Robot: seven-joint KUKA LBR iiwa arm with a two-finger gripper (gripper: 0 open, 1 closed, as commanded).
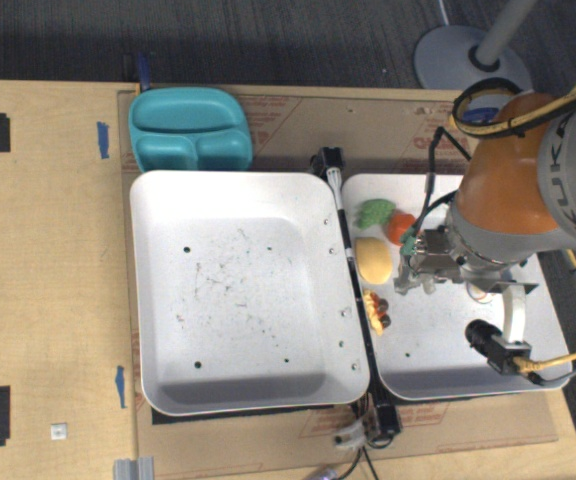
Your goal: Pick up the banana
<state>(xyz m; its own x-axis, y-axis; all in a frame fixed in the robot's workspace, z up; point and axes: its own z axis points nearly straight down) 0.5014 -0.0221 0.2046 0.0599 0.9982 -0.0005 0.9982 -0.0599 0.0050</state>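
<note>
1. Black clamp (383, 420) with loose cables sits at the near edge of the bench (48, 298), in the gap where the 2 white bins meet.
2. The left bin (238, 288) takes up the middle of the bench; its floor shows faint scuffs and a few small dark dots.
3. The right bin (428, 353) lies just beside it, their long rims touching along a dark bar that runs to a second black clamp (326, 158) at the far end.
4. The banana (373, 260), a pale yellow rounded shape from this angle, lies in the right bin against its left wall, about midway between near and far.
5. Just far of the banana are a green item (375, 213) and, to its right, an orange-red item (399, 227), partly hidden by the arm.
6. Near of the banana, apart from it, a small yellow and red item (376, 310) rests by the same wall.
7. The arm (513, 183), with its orange band, hangs over the right half of the right bin.
8. The end effector (420, 268) is just right of the banana; whether it is apart or together cannot be told, and nothing is seen clamped in it.
9. A teal divided tray (190, 128) stands on the bench just far of the left bin.
</note>
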